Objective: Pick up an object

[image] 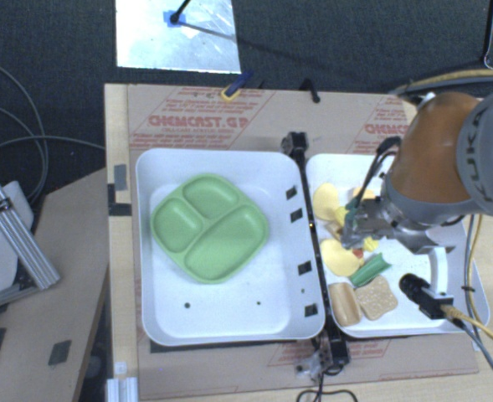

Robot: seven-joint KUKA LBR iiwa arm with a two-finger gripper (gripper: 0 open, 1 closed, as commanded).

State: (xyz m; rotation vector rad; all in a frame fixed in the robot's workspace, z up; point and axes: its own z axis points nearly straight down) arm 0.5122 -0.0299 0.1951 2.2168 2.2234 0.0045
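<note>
1. Nearest us, at the front of the right bin (334, 167), a tan roll (344, 302) and a toast slice (377, 298) lie side by side, touching or nearly so. They are loose toy foods, presumably tipped in as picking targets.
2. Just behind them a green piece (370, 268) lies tilted beside a yellow piece (340, 258). The clutter is tight here, so we judge a clean grasp on any single item to be awkward.
3. Above that cluster the gripper (356, 229) hangs low at the end of the arm (434, 157), which reaches in from the right. It sits just over the yellow piece, which we take as the likely target. We cannot tell whether it is open or closed, nor whether it is holding anything.
4. Behind the gripper a second yellow piece (326, 198) rests near the bin's left wall.
5. Across the divider, the left bin (229, 308) holds a green divided plate (210, 227) lying flat, well apart from the gripper, probably a place for setting things down.
6. Farthest off, printed cardboard covers the bench (196, 120) under both bins.
</note>
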